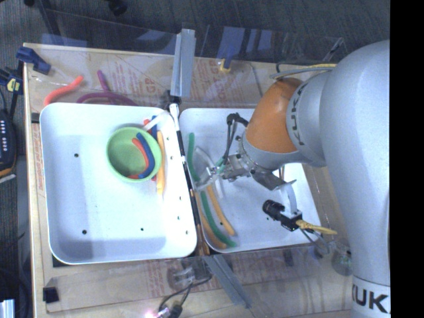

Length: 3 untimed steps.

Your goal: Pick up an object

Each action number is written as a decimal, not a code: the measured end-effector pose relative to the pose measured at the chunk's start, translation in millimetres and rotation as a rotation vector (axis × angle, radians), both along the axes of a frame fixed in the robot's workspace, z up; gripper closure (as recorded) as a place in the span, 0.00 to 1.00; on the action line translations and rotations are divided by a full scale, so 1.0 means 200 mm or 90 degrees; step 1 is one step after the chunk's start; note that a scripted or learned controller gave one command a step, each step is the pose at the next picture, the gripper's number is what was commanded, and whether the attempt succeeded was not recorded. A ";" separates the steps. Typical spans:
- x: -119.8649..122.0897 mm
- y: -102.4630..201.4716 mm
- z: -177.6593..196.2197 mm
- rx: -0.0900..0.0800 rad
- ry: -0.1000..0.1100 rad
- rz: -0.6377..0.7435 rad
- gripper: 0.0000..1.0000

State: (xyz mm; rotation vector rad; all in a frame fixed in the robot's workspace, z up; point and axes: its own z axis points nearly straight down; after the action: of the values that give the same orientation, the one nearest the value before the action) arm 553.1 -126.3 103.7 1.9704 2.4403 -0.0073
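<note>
We are seeing the gripper hanging low over the right bin, its finger spacing impossible for us to tell, just above the green and orange strips lying along that bin's left wall, nothing visibly between its fingers.

Bright, even light from overhead here, and the two white bins come up almost washed out. Soft shadow pools along the left bin's lower wall. Pale reflections streak the counter near the top edge. The floor beyond sits dim and grainy. The grey arm looks soft, slightly blurred.
</note>
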 end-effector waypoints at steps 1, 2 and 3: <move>0.00 0.00 0.05 0.000 0.001 0.001 1.00; 0.00 0.00 0.05 0.000 0.001 0.002 0.00; -0.06 0.04 -0.03 -0.002 -0.010 -0.006 0.00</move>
State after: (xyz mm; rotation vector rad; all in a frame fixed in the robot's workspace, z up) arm 541.4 -118.2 97.1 1.9735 2.4202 0.0035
